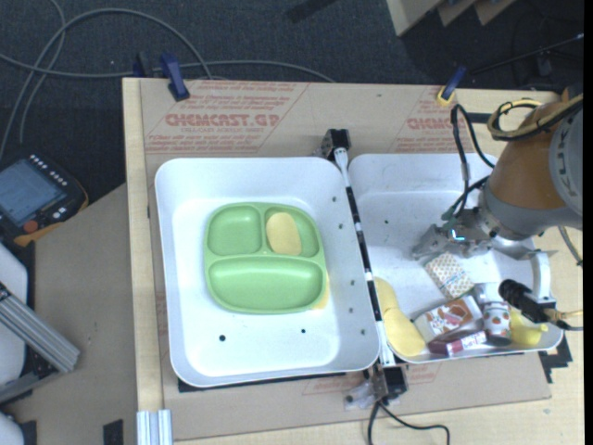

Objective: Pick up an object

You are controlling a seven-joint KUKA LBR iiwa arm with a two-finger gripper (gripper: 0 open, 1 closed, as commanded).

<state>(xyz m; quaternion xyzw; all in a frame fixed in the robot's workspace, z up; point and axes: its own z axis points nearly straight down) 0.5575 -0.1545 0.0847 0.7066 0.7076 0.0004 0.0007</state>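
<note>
Now the claw (448, 240) hovers just above a patterned packet (448, 272).

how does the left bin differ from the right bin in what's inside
The left bin holds one green divided tray lying flat in its middle, with a yellow piece in one compartment; the right bin holds a loose heap of small packets and a yellow item toward its near end. The gripper is down in the right bin, not the left bin. Both are shallow and white.
</note>
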